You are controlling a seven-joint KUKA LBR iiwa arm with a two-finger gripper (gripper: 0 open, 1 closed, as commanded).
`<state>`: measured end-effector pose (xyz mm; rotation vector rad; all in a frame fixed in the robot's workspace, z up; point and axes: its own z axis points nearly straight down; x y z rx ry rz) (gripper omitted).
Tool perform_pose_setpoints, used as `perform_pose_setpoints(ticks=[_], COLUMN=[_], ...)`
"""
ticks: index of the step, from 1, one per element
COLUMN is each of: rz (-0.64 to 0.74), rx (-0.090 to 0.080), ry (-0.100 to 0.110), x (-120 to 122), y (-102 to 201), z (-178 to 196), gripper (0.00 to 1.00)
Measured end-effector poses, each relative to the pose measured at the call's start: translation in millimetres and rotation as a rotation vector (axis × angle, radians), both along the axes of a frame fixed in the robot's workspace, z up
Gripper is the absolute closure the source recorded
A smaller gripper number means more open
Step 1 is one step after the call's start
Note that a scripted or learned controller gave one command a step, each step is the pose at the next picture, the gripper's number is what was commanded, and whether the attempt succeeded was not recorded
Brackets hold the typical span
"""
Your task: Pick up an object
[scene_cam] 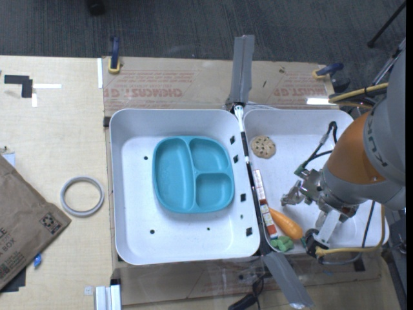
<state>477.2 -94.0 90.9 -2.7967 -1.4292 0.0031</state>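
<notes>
In the right bin [303, 118] lie a round chocolate-chip cookie [262, 147] near the back left, an orange carrot [285, 224] with a green top [280, 243] at the front left, and a thin red and white bar [259, 192] along the left wall. My gripper [298, 189] hangs low over the middle of this bin, just right of and slightly behind the carrot, tilted toward the left. I see nothing held in it. The arm's grey and orange wrist [352, 163] covers the bin's right part.
The left bin [126, 192] holds a teal divided plate [193, 173]. A grey tape ring [82, 195] and a brown cardboard box [22, 225] lie on the bench to the left. Cables loop from the wrist over the right bin's front edge.
</notes>
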Motion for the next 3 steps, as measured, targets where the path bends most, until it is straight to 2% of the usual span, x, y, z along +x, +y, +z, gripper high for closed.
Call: perform_pose_setpoints(ticks=[1, 2, 3], rz=[0.228, -0.100, 0.231], rx=[0.002, -0.001, 0.000], ry=[0.003, 0.001, 0.003], x=[-1, 0, 0], y=[-13, 31, 43], z=[0, 100, 99], gripper=[0.00, 0.00, 0.00])
